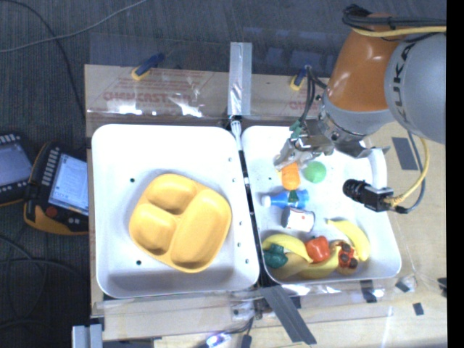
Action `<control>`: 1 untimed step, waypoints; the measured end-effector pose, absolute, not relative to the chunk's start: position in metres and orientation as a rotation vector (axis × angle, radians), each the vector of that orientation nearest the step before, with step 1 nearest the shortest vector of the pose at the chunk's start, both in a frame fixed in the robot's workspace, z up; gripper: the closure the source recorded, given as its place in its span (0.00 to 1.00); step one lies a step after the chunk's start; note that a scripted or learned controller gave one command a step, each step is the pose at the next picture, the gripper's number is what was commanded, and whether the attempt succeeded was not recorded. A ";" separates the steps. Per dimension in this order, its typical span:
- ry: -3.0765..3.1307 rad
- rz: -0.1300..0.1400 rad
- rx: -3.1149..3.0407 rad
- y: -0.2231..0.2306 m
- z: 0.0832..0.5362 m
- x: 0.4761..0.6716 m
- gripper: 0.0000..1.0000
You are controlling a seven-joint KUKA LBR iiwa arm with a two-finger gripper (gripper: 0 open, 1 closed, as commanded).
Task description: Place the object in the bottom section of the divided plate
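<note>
A yellow, glossy plastic divided plate with three moulded sections lies near the middle of the left shallow white bin, tilted relative to the bin's edges. Its largest section faces the bin's front right corner and is judged to be the bottom section. In the right shallow white bin, near the back left corner, the grey two-finger gripper hangs directly above a small orange, rounded plastic object, which is taken to be the task's thing. Whether the gripper is open, closed or clamped on this object cannot be told from this angle. The object looks like a light, hollow, stiff toy with a smooth and probably slippery skin. A grasp across its narrow middle from straight above would seem safest, since a grasp near an end may squeeze it out. It is bright orange, slightly taller than wide, and stands between a blue cylindrical toy toward the front and a small green ball just beside it on the right. Yellow toy bananas and a red toy pepper lie along the front edge.
</note>
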State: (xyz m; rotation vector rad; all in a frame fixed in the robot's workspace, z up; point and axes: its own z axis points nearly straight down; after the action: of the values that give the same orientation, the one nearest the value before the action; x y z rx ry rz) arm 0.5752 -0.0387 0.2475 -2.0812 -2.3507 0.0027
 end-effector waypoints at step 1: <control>-1.921 0.009 -2.480 0.038 0.182 0.501 1.00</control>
State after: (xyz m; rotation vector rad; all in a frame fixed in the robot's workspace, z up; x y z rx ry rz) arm 0.5009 0.0383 0.1817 -2.4796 -1.9213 0.0092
